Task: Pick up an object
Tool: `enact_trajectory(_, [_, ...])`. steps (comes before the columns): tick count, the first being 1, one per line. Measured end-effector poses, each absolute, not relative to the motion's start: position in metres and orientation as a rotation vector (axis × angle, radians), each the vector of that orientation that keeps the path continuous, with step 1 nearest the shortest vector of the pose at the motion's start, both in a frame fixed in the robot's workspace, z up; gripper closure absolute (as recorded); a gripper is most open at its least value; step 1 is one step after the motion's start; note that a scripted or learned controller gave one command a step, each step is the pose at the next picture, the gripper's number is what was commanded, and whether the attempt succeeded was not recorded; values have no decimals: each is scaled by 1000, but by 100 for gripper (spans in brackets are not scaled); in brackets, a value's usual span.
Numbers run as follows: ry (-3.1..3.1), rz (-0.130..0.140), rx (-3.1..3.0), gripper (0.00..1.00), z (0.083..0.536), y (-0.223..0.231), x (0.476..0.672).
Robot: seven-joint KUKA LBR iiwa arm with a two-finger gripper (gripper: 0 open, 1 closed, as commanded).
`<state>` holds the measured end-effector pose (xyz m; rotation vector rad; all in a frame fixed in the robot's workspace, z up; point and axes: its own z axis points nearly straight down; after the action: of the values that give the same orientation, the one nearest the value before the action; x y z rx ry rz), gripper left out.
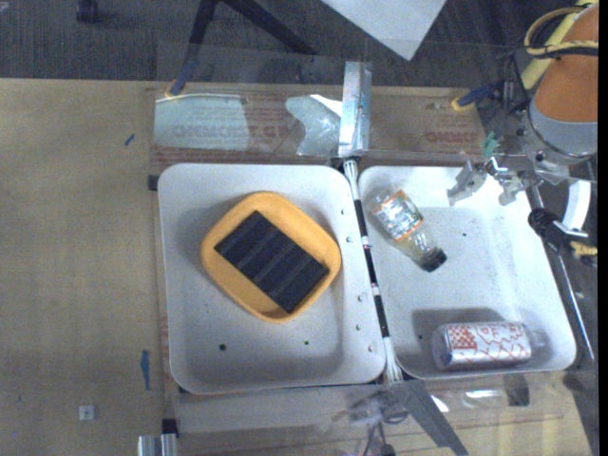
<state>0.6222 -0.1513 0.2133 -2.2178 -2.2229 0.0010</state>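
Though clear plastic, bottle [407,228] dark-capped, tilted.

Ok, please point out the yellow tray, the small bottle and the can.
yellow tray [313,226]: camera view, on its yellow rim.
small bottle [399,218]: camera view, on its label.
can [483,344]: camera view, on its patterned side.

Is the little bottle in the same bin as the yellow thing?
No, the small bottle lies in the right bin, while the yellow object sits in the left bin.
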Motion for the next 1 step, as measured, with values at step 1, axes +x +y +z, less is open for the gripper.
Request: enact_trajectory(1, [-2227, -1, -2218, 100, 224, -151, 623])
